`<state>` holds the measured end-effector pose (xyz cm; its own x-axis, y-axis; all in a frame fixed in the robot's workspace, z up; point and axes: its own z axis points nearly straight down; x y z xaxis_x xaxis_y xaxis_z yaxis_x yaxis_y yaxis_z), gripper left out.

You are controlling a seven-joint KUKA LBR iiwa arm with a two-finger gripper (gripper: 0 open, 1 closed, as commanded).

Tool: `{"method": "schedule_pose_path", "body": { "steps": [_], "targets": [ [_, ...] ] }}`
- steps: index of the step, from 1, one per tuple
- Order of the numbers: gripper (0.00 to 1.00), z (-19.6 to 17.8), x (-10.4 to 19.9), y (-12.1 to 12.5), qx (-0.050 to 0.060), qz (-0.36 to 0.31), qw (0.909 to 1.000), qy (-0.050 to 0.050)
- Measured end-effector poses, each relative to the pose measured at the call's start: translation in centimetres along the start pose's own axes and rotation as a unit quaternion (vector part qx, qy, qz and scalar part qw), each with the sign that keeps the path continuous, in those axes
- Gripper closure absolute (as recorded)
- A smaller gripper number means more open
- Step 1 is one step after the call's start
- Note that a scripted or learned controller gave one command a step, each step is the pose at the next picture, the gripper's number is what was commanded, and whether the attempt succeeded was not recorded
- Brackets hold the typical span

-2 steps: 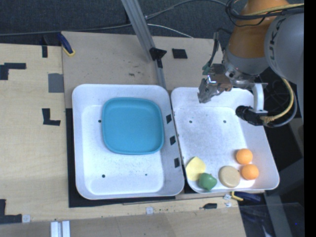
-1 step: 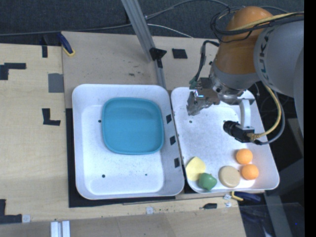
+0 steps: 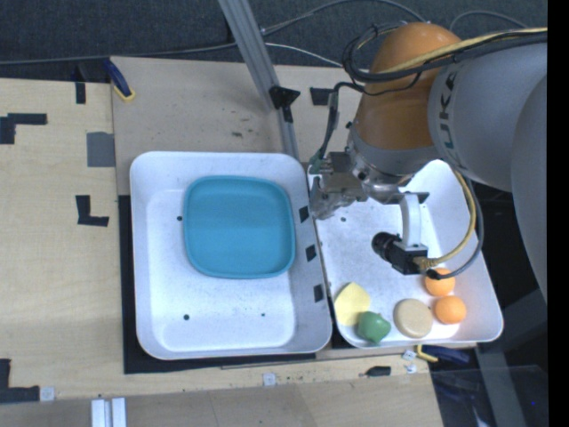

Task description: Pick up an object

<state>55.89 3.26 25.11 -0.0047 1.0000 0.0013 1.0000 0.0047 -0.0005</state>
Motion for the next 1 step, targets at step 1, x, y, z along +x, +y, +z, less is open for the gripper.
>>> {"method": "schedule_pose_path", "body": {
  "steps": [1],
  "targets": [
    [1.00, 1.65, 5.06, -2.96, 0.001, 0.000, 1.0000, 0.000]
  ]
}}
